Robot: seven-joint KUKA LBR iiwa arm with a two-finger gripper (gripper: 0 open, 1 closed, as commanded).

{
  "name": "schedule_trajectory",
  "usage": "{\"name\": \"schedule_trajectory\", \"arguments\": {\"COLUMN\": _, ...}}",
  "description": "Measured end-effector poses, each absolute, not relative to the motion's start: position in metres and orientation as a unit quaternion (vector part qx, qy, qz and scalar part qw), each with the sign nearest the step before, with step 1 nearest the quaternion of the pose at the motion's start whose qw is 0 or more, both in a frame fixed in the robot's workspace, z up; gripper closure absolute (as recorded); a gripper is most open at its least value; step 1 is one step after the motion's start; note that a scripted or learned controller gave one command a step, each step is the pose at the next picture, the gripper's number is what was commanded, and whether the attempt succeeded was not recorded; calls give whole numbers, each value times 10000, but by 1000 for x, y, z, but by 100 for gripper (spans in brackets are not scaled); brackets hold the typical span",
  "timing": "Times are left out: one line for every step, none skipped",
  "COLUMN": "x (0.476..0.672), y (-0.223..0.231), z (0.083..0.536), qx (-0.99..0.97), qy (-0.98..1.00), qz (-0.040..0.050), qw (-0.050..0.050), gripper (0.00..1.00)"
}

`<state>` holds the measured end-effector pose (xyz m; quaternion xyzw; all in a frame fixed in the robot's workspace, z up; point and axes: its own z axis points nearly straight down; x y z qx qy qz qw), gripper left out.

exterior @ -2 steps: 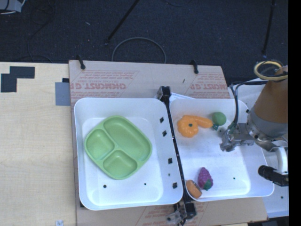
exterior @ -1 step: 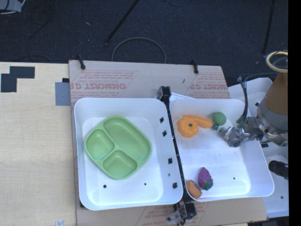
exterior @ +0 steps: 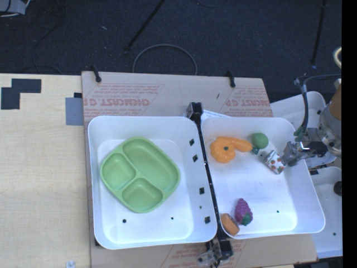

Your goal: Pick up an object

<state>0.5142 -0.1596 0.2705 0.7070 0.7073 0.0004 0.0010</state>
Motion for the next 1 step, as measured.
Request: {"name": "schedule_trajectory", "arguments": {"x": 523, "y": -105, "z": 254, "qx": 7054, "qy": 7088, "qz": -3, "qw": -24, "gripper": 100}}
